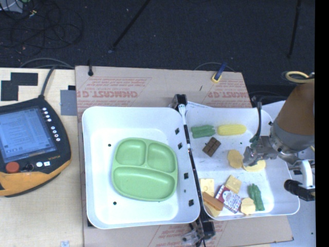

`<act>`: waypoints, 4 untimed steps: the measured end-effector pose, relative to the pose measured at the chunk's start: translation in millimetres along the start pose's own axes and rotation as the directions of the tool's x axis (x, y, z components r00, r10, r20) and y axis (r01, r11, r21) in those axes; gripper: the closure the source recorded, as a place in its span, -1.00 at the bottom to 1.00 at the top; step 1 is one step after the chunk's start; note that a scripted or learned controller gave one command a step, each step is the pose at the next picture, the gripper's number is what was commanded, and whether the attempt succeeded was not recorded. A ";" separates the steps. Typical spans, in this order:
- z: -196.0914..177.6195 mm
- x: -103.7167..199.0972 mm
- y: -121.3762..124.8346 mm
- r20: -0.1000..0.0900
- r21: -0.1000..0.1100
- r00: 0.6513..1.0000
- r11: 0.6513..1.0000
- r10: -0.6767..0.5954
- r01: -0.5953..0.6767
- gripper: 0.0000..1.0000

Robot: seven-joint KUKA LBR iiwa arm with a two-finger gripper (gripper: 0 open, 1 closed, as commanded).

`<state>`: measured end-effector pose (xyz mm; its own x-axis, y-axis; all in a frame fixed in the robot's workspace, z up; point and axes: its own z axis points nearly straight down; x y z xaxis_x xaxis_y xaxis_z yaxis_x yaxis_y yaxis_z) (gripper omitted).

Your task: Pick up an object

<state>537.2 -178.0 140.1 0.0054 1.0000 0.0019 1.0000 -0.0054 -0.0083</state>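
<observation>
Gripper [251, 157] sits low in the right bin [277, 202], over yellow pieces [236, 159] just to its left and under it; whether it's open or closed can't be told. Brown block [211, 146] is further left, corn [232, 130] and green veg [202, 131] beyond, w/ the green tray [145, 169] far left in the other bin. Arm [295, 122] comes in from the right, wrist angled down.

The hand [253, 157] sits low over a yellow round piece [258, 164] and hides part of it, its tips are too small to make out, and the arm [298, 117] is cut off by the picture's right side.
</observation>
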 end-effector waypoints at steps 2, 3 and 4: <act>53.9 16.6 46.8 0.002 -0.008 1.000 1.000 -0.007 0.007 -1.00; 51.0 26.5 106.9 0.002 -0.011 1.000 1.000 -0.009 0.009 -1.00; 52.0 41.4 55.7 0.000 -0.003 1.000 1.000 -0.003 0.003 -1.00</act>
<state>592.7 -136.8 87.8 0.0026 1.0000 0.0019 1.0000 -0.0026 -0.0051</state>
